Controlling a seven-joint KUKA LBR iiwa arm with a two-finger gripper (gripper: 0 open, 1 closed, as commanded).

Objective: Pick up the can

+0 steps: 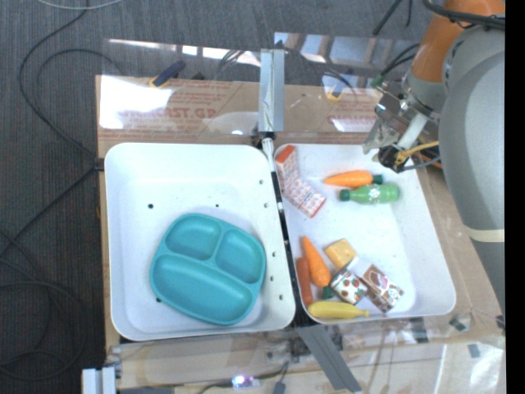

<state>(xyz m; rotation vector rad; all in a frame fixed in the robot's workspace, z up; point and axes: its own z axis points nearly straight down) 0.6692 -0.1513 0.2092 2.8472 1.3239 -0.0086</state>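
Gripper up by the right bin's far edge, fingers hard to tell, carrot and green bottle just below it

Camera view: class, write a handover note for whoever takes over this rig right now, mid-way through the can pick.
Hand: over the far right corner of the right bin; open or shut unreadable.
Can: probably the small printed item lying near the bin's front, just above the banana; not certain.
Done: nothing lifted.
Left: bring the hand over that item, grasp, lift.
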